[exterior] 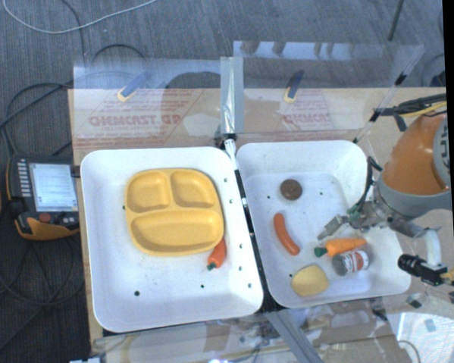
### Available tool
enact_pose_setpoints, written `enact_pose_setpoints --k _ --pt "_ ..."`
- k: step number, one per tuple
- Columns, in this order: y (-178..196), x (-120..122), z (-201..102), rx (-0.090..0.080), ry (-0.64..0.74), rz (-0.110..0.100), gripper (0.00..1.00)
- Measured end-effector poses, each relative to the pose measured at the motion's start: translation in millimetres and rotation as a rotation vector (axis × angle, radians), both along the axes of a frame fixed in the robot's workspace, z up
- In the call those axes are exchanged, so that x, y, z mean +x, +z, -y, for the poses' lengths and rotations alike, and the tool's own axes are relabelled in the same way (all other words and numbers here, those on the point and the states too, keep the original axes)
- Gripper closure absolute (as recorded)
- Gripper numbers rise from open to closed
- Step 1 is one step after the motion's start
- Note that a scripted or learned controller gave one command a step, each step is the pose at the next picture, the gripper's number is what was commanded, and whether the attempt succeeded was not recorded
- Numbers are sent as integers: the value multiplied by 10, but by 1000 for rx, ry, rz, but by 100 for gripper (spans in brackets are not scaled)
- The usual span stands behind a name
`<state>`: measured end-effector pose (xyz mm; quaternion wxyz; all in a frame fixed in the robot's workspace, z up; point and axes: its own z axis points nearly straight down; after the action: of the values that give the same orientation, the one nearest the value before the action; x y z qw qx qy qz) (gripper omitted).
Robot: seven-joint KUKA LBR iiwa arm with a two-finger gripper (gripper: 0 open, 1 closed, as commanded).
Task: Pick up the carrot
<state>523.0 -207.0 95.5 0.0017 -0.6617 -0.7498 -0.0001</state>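
Note:
An orange carrot (344,247) with a green top lies in the right bin (316,153), its green end pointing left. A second, smaller carrot (216,255) lies in the left bin (112,297) against the lower right corner of the yellow divided plate (173,210). My gripper (343,224) hovers just behind the right bin's carrot, at that bin's right side. It looks open, with nothing between its fingers.
The right bin also holds a brown disc (291,189), a red-orange sausage (286,234), a small can (351,262) touching the carrot's front side, and a yellow lump (309,280). A teach pendant (45,194) lies left of the bench.

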Motion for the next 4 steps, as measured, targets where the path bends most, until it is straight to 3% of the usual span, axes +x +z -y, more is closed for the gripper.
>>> enact_pose_setpoints --k 1,2,3,4 --pt "-40 -228 -265 -17 165 26 0" --pt "50 -201 -276 -12 166 27 100" --pt "1050 -333 188 -5 -101 -1 100" --pt "923 -379 -331 -2 7 -2 100"
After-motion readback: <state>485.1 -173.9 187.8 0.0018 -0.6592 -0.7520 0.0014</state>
